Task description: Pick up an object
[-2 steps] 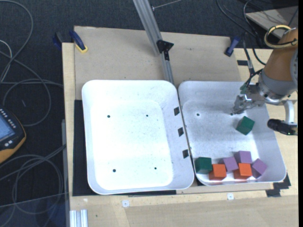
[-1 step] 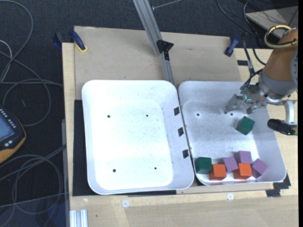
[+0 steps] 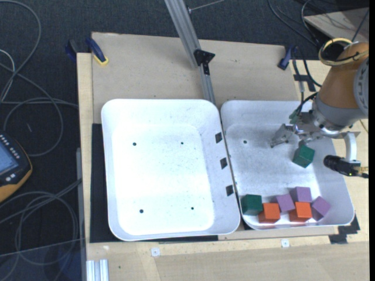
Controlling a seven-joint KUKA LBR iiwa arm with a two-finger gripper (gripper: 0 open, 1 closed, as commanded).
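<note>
My gripper [image 3: 296, 137] hangs over the upper right part of the right bin [image 3: 258, 127], with its fingers spread open. A green block [image 3: 304, 156] sits tilted just below and in front of it, and I cannot tell whether the two touch. Nothing shows clamped between the fingers. Along the bin's front wall lie a dark green block [image 3: 252, 204], two orange blocks [image 3: 270, 211] [image 3: 301, 210] and three purple blocks [image 3: 285, 202] [image 3: 303, 194] [image 3: 320, 206].
The left bin [image 3: 117, 157] lies beside the right one, with a divider with black clips [image 3: 223, 163] between them. A slanted metal pole [image 3: 187, 34] rises from the back of the bench. A black part of the arm [image 3: 343, 165] juts over the right bin's right rim.
</note>
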